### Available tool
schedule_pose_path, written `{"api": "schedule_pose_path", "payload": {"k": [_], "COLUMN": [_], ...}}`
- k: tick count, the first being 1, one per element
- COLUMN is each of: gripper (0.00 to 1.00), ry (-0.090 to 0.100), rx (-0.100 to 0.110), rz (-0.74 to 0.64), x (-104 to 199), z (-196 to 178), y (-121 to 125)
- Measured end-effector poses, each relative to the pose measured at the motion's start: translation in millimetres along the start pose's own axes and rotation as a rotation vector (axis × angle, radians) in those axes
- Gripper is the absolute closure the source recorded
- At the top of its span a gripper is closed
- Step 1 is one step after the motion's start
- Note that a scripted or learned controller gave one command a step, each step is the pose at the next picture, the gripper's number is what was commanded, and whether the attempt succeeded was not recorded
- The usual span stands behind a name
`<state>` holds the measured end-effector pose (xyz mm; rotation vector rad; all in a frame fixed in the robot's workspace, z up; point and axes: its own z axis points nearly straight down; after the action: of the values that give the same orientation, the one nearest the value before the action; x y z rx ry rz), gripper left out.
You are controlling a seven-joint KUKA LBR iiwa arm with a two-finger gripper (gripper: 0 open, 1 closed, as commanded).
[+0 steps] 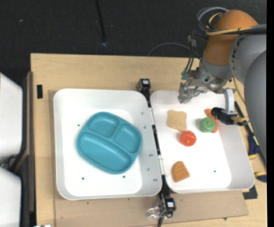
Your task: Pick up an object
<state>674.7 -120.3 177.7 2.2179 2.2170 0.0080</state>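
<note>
While the metal two-finger gripper (pixel 189 93) was poised over the right white bin's (pixel 231 174) far edge, apparently empty and slightly parted, the pale tan bread-like piece (pixel 176 119) was found just below it, nearest.

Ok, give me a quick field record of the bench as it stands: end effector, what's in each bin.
end effector: over far edge of right bin, nothing seen between its fingers
left bin: teal divided plastic plate
right bin: pale tan bread-like piece; red round tomato-like toy; green round toy; orange-brown wedge piece
nearest object to end effector: pale tan bread-like piece
</note>
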Motion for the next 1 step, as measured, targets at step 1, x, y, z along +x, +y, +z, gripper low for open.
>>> {"api": "schedule_pose_path", "payload": {"k": [1], "gripper": [1.0], "ry": [0.0], "rx": [0.0], "rz": [-0.004], "x": [-3.7], "z": [-51.1], "y": [11.0]}}
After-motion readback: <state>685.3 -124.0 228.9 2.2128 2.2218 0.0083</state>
